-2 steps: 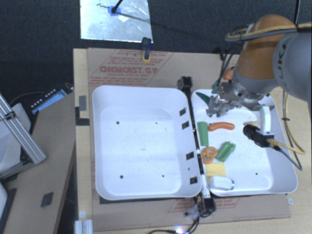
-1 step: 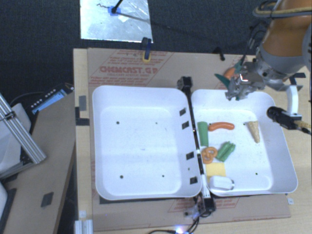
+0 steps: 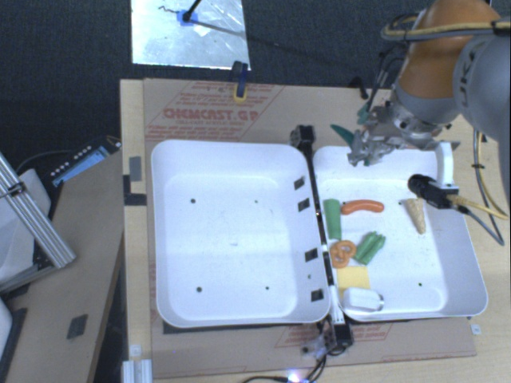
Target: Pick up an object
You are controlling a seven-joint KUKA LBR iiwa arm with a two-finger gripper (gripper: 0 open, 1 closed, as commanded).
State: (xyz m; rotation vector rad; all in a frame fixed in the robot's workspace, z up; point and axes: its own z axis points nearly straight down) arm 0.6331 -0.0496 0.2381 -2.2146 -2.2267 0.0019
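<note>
The right bin (image 3: 457,271) holds several small items along its left side: an orange-red sausage shape (image 3: 363,207), a green stick (image 3: 332,218), a green ridged piece (image 3: 369,246), an orange ring (image 3: 342,251), a yellow block (image 3: 354,277) and a white piece (image 3: 362,298). A beige cone (image 3: 415,213) lies further right. My gripper (image 3: 362,156) hangs over the bin's far left corner, well behind the sausage shape. A dark green pointed thing (image 3: 343,134) shows just beside it, and I cannot make out whether the gripper holds it.
The left bin (image 3: 231,230) sits beside the right one, with a black clipped divider (image 3: 315,214) between them. A black fitting with a cable (image 3: 429,188) hangs over the right bin near the cone. The grey arm (image 3: 447,62) fills the upper right.
</note>
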